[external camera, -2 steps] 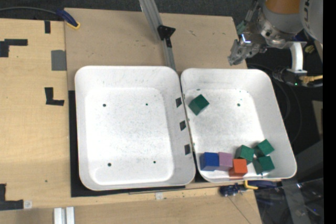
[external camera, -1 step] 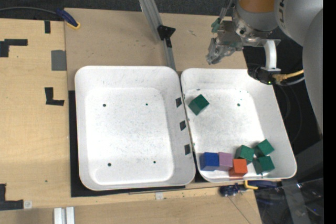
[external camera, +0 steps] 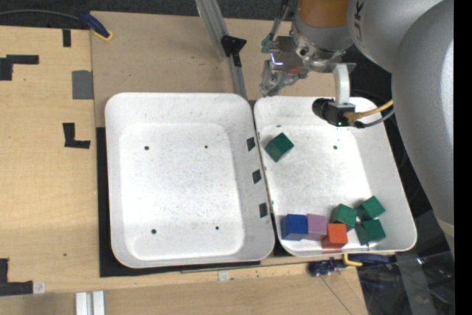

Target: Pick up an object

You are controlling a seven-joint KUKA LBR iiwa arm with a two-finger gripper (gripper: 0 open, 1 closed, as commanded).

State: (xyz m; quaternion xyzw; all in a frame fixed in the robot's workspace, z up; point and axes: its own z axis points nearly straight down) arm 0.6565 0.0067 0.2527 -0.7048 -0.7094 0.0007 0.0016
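Observation:
My gripper (external camera: 271, 83) hangs over the far left corner of the right bin (external camera: 383, 158), below the orange band of the arm. A dark green block (external camera: 279, 147) lies tilted on the bin floor, just in front of and below the gripper, apart from it. Along the near edge of the same bin sit a blue cube (external camera: 295, 225), a lilac cube (external camera: 317, 224), an orange cube (external camera: 336, 234) and three green blocks (external camera: 359, 218) clustered at the near right corner. I see nothing held in the gripper.
The left bin (external camera: 118, 158) adjoins the right one, with a raised rim between them. A slanted metal rail (external camera: 214, 11) runs down to the bins' far junction, close to the gripper. The arm's bulk covers the right side.

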